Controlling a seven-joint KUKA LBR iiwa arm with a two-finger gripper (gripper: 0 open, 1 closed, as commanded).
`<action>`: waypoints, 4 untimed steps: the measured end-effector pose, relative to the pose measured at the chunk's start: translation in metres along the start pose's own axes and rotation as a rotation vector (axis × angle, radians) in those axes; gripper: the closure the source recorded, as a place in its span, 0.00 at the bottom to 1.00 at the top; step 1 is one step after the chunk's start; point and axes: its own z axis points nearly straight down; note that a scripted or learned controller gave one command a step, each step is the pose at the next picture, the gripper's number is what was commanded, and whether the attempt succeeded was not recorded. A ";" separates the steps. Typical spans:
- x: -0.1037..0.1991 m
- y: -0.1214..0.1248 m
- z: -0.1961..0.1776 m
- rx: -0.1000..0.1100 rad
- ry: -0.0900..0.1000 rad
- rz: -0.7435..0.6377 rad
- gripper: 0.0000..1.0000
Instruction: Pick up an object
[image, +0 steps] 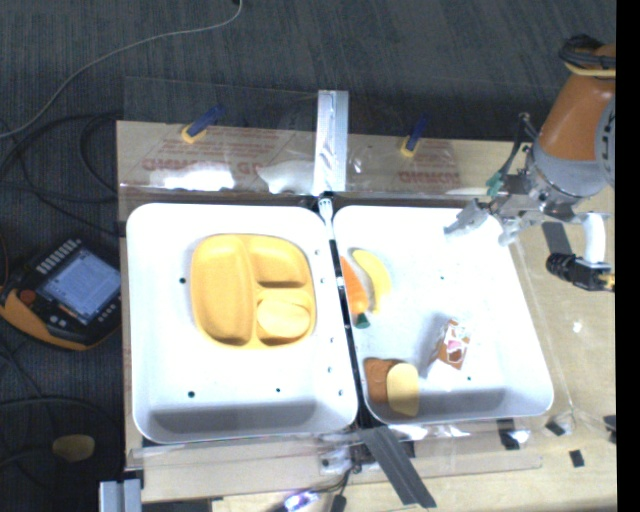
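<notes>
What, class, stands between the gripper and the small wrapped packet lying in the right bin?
Nothing visible. The gripper is over the right bin's far right corner, and bare white floor lies between it and the packet. The banana and carrot lie off to the left.

We see two bins side by side: the left bin (160, 400) holds a sectioned tray (250, 288); the right bin (500, 330) holds a banana (372, 272) beside a carrot (354, 292) at its left wall, with a packet (454, 345) further right.

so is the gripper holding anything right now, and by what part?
Nothing held. The gripper hangs over the right bin's far corner, nothing between its fingers.
</notes>
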 end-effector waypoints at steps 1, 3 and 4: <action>0.014 -0.069 0.079 0.001 0.000 -0.058 0.00; 0.006 -0.137 0.103 -0.023 0.001 0.181 1.00; 0.035 -0.150 -0.044 0.002 -0.003 0.429 1.00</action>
